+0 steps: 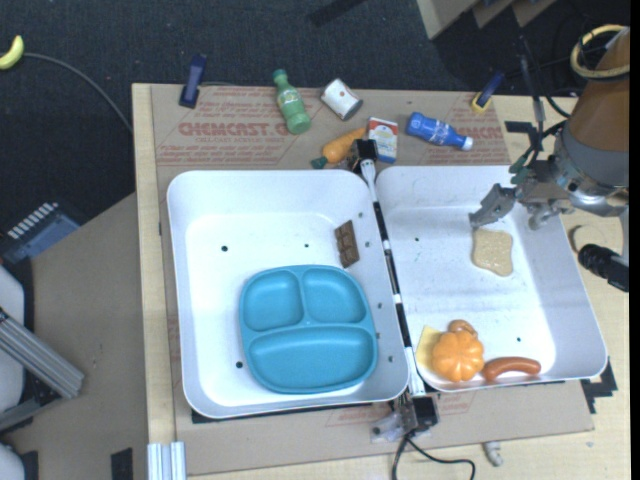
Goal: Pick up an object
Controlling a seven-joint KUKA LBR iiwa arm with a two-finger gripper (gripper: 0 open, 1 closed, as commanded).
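Nearest the camera, along the front edge of the bench, sit the two white bins side by side, and nothing has been lifted out of either yet. Biggest of what they hold is the blue divided plate, lying flat toward the front of the left bin, with a small brown chocolate bar near that bin's right wall. In the right bin the front edge carries an orange pumpkin resting on a yellow slice, and a sausage just beside them toward the front right corner. A pale beige cookie-shaped piece lies alone in the middle of the right bin, toward its back half. The gripper hangs right above the back edge of that piece, its fingers spread apart with nothing between them, so no grasp has been made. Judging from this, the approach looks about done and the beige piece seems the likely target; closing on it and lifting are all left. It is flat and thin, so a pinch may slip. Behind the bins, along the back edge of the bench, lie a green bottle, a blue bottle, a small carton and a white can, all well apart from the gripper.
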